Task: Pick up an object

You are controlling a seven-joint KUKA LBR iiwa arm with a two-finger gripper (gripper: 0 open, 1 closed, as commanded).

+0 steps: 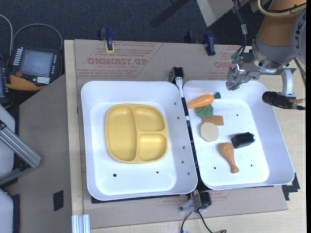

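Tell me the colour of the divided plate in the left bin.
Pale yellow: the divided plate, best seen in the camera view.

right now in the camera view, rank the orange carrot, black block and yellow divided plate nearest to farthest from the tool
From the tool, over the right bin's far edge:
1. Orange toy carrot, far left of the right bin.
2. Black block, mid right bin.
3. Yellow divided plate, left bin.

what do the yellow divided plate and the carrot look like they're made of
Yellow divided plate: probably molded plastic, smooth and semi-glossy, with soft highlights along its compartment ridges. Carrot: apparently toy plastic or rubber, uniformly orange with a flat green top; too small to tell which.
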